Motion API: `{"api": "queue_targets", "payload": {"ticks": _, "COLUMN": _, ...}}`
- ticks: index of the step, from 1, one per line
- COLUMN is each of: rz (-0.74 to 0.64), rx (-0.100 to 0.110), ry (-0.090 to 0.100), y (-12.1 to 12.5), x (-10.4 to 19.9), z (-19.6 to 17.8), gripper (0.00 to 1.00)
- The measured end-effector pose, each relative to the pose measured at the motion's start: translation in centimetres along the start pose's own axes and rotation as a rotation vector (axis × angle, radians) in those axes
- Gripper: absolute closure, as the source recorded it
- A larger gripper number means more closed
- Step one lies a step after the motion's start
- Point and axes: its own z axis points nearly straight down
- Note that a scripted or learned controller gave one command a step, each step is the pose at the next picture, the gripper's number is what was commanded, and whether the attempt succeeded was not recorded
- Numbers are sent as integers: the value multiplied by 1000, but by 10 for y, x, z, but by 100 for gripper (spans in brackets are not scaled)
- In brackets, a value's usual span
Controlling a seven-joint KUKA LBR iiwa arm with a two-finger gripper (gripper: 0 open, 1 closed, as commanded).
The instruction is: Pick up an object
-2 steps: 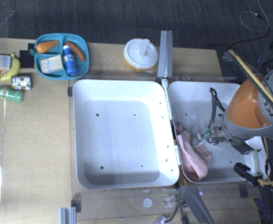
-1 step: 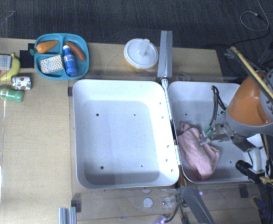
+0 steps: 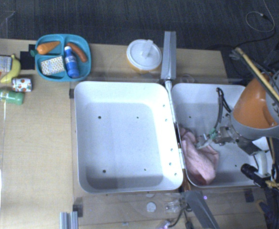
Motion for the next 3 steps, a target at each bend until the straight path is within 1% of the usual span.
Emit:
{"api": "queue_targets", "payload": {"ticks": 1, "rz": -86, "rx": 5, "ry": 2, "y": -1, "x": 15, "z": 11, "gripper": 0}}
{"api": "queue_targets", "payload": {"ticks": 2, "rz": -90, "rx": 0, "ry": 3, "y": 2, "x": 16, "z": 0, "gripper": 100}}
{"api": "queue_targets", "payload": {"ticks": 3, "rz": -95, "rx": 20, "ry": 10, "y": 65, "x": 32, "z": -81, "gripper": 100}}
